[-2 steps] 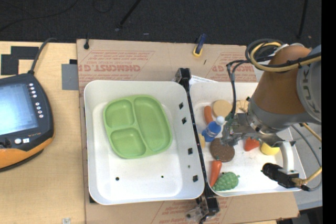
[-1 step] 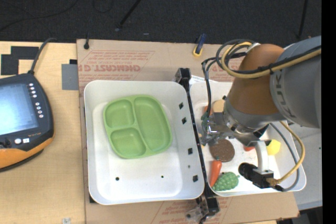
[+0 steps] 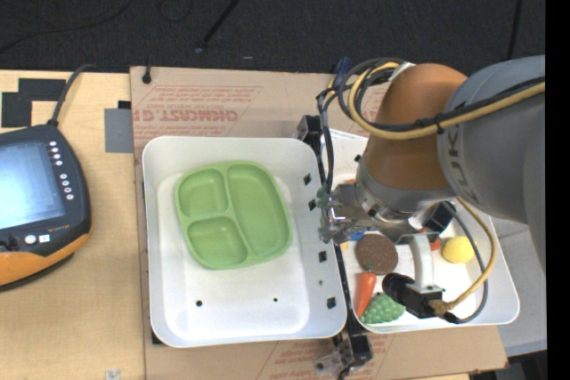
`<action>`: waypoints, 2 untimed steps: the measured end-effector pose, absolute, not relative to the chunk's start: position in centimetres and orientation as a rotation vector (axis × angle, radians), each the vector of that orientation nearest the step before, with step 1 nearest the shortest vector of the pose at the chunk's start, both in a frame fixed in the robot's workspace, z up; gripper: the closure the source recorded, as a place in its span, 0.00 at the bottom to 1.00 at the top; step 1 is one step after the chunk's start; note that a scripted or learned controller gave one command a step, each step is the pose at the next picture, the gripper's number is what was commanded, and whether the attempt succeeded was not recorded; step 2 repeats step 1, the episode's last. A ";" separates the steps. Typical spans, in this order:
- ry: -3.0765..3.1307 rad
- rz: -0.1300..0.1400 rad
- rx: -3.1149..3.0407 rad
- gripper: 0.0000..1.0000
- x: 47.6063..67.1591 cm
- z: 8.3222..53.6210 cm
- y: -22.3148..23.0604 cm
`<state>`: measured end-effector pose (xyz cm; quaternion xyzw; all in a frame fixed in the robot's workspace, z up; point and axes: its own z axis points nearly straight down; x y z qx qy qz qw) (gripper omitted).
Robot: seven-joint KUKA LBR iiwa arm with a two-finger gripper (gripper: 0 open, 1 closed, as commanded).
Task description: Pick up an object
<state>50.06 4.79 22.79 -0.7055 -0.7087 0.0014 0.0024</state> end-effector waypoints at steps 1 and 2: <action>-2.217 0.013 -2.217 1.00 50.4 21.5 5.9; -2.217 0.013 -2.217 1.00 50.4 21.5 5.9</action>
